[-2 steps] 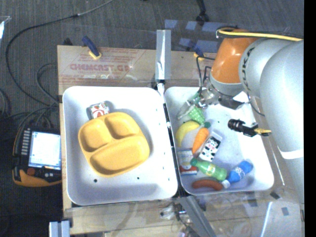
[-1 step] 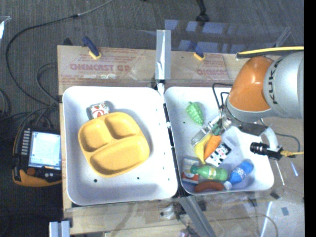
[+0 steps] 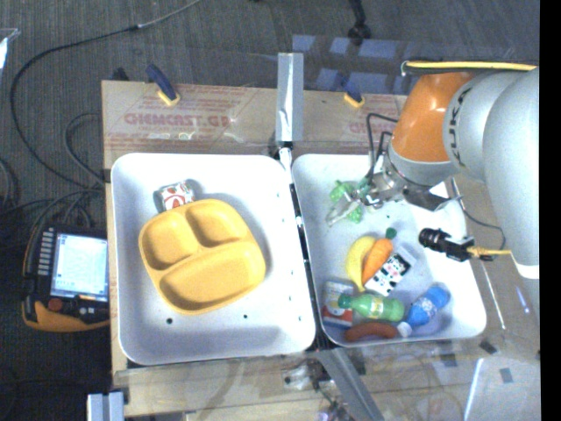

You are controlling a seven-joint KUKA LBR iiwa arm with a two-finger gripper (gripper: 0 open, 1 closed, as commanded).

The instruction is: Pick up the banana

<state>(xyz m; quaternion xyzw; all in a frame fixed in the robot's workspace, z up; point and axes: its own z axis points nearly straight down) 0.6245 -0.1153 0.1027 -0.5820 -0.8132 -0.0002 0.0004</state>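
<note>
The banana lies in the right bin, yellow and curved, with an orange carrot leaning against its right side. My gripper hangs over the upper part of that bin, above and slightly left of the banana and apart from it. Its pale green fingertips stand spread, open, with nothing between them. The grey arm with the orange band comes in from the upper right.
Crowded below the banana are a black-and-white card pack, a green bottle, a blue bottle and a red sausage. The left bin holds a yellow divided plate and a red-white can.
</note>
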